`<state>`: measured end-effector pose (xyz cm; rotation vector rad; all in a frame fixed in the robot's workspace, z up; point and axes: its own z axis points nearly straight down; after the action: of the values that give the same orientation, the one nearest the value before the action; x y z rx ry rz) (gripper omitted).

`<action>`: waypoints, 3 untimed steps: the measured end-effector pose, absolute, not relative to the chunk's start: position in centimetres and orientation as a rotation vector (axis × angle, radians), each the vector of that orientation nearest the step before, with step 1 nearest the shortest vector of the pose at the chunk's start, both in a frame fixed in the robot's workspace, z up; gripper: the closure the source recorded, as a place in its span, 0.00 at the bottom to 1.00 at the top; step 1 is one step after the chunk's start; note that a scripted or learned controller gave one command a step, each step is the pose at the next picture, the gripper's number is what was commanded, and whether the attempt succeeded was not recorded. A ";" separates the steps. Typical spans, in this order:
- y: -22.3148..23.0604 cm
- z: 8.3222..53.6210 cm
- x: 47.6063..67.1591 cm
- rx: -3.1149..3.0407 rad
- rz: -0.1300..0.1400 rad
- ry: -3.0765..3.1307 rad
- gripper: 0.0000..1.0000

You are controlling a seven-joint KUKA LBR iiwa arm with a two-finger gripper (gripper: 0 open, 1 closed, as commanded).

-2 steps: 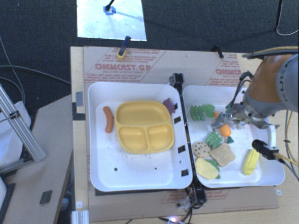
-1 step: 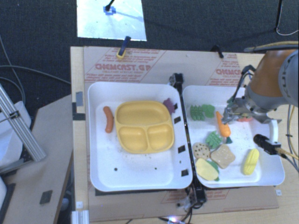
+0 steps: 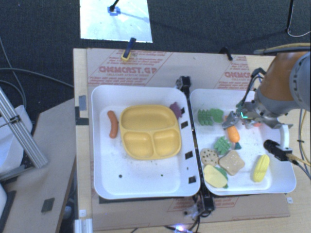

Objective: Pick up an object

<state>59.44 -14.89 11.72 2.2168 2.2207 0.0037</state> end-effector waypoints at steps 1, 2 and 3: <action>-14.9 12.8 59.5 2.214 0.007 2.219 1.00; -14.9 12.8 59.5 2.215 0.007 2.220 0.00; -14.9 13.9 59.6 2.212 0.010 2.218 1.00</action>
<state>59.64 -14.89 13.90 2.2120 2.2181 0.0099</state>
